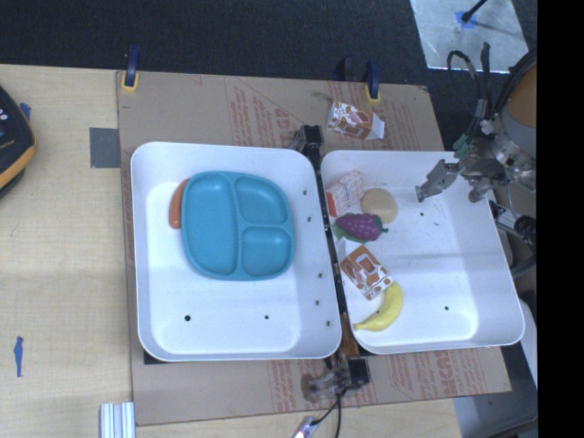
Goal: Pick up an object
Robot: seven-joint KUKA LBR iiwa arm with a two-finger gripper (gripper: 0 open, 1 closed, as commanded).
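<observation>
Two shallow white plastic bins sit side by side on a brown cardboard sheet [274, 108] clamped over the pale wooden desk [55, 272]. The left bin [151, 327] carries a teal, rounded, three-compartment plastic plate [239, 224], with an orange sausage-shaped toy [175, 204] poking out from under the plate's left edge.

The right bin [474, 308] has its things crowded along its left wall. From top to bottom: a small red-and-white printed packet [343, 190], a beige round bun-like toy [379, 204] just beside it, a purple toy bunch of grapes [359, 227] with a green stem end, an orange-and-white printed packet [366, 271] lying on a slant, and a yellow toy banana [383, 309]. The grapes lie with their long axis roughly left to right, touching or nearly touching the bun above. The banana curves from lower left up to the right, its upper tip close under the slanted packet. Another red-and-white packet [356, 120] lies outside the bins on the cardboard, above the right bin.

The grey end effector [434, 186] hangs over the upper right part of the right bin, well apart from the clustered things, with bare white floor between. Whether its fingers are apart or together cannot be told, and nothing shows held in them.

At the far left edge of the desk lies a black-and-orange device [13, 144].
</observation>
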